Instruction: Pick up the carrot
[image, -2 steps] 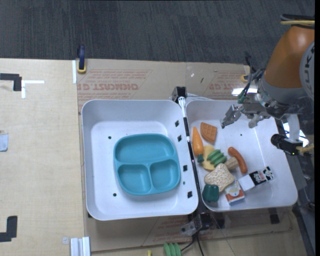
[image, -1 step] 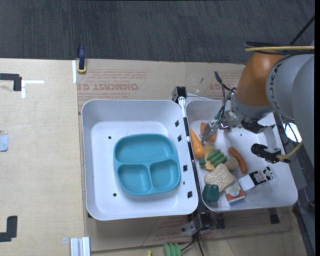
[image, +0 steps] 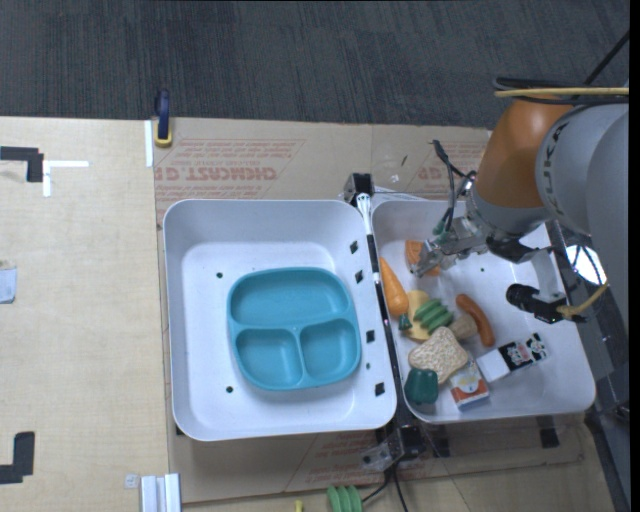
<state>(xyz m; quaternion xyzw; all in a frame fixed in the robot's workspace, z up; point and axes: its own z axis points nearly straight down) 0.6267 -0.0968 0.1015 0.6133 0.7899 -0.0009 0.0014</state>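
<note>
Jaws first: I cannot tell how they stand, since the gripper (image: 432, 258) is small and dark against the clutter in the right bin (image: 560, 385). My arm (image: 560, 160) covers that bin's far corner. I see the carrot (image: 394, 285) lying free by the bin's left wall, just beside the gripper. A blue tray (image: 295, 328) sits in the left bin (image: 200, 380).

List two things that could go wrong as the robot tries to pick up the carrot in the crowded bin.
1. The carrot lies against the bin's left wall, so a finger of the hand may strike the wall rather than slide beside it.
2. Green food and a bread slice lie close below it, so the hand could nudge or grab those instead.
</note>
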